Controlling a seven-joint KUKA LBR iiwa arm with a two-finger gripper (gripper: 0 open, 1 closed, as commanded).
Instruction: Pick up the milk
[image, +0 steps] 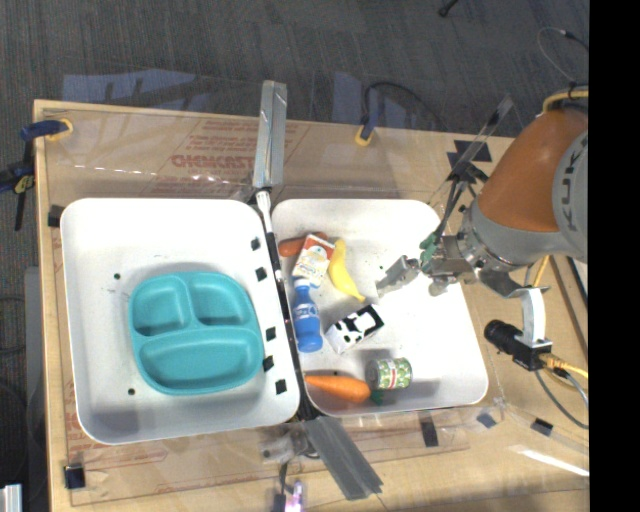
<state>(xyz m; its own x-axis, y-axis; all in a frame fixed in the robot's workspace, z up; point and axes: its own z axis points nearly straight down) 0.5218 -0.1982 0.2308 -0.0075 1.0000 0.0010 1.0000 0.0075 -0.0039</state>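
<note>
Wooden bench, two white bins; small white-and-orange milk carton (311, 260) lies in right bin (455, 345), upper-left corner, beside a yellow banana (345, 272). Two-finger gripper (392, 274) hovers right of the banana, fingers seemingly parted, holding nothing. Approach step, I judge; next move calls for shifting left past the banana and descending onto the carton.

We see the arm (535, 190) reaching in from the right, its orange band bulging large at the edge and the grey wrist section just below it. The wrist angles down and to the left. The gripper (398, 272) sits at the end of that line, pointing leftward, low and slanted. We can't make out how its fingers stand.
</note>
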